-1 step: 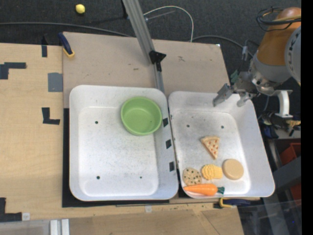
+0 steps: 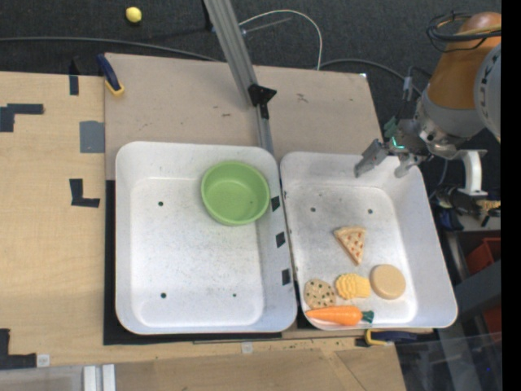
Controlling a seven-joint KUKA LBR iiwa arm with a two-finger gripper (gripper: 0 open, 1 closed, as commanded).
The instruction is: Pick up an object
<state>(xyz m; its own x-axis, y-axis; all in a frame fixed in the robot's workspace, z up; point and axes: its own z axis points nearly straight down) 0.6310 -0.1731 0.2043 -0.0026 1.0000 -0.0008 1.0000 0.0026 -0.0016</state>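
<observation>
My gripper [image 2: 383, 163] hangs over the far right corner of the right bin [image 2: 423, 218], open, its two fingers spread with nothing between them. In that bin lie a pizza slice [image 2: 351, 243], a round tan biscuit [image 2: 388, 282], a yellow corn piece [image 2: 352, 286], a speckled cookie [image 2: 319, 292] and an orange carrot [image 2: 335, 316]. All of them sit in the bin's near half, well below the gripper. A green bowl [image 2: 235, 192] stands in the left bin [image 2: 138, 243] near its far right corner.
A grey metal pole [image 2: 236, 47] slants from the top down to the gap between the bins. A small yellow ball [image 2: 133, 14] lies on the dark floor at the far left. Cables run behind the bench.
</observation>
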